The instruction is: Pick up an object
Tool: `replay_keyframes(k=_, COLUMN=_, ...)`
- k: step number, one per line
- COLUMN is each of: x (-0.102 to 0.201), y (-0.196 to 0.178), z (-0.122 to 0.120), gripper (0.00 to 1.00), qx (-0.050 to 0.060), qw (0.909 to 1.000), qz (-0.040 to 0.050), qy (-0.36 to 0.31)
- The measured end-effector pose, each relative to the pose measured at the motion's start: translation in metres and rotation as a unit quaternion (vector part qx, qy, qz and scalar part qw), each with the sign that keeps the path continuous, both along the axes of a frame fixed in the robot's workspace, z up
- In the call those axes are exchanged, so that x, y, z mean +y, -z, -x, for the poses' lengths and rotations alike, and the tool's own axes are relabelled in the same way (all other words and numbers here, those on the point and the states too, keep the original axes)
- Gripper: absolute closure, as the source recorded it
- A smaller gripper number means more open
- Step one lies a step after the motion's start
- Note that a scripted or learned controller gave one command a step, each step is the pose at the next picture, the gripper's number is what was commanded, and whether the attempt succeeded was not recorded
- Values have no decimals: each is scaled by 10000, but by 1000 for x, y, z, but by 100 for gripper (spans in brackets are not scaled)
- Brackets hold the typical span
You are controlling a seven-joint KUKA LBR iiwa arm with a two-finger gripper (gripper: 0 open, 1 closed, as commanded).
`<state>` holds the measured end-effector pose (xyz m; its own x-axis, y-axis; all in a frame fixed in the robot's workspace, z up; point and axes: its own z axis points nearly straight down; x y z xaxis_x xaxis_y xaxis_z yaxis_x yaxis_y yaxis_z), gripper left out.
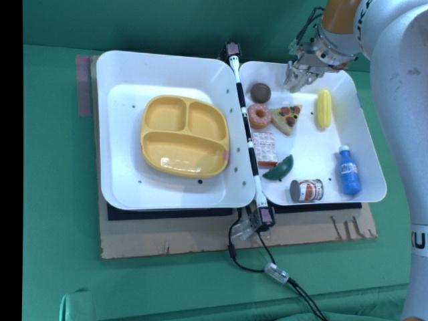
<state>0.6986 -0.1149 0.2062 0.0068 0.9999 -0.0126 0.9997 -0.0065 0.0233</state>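
Two white bins sit side by side: the left bin (120,72) lies well away from the gripper (295,80) and carries a yellow divided plate (184,136); the right bin (368,136) lies under it. The gripper hangs over that bin's far edge, nothing between its fingers, though how wide they stand I cannot tell. Near it lie a yellow corn cob (324,108), a pizza slice (287,117), a donut (259,116) and a brown ball (261,92). Farther off: a blue bottle (348,170), a tin can (307,190), a green wedge (279,168), a red packet (265,148).
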Motion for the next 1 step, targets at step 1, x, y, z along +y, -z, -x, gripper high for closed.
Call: replay_keyframes(k=1, x=-1, y=0, z=0, gripper=0, qx=5, qw=10000, qz=15, qy=3)
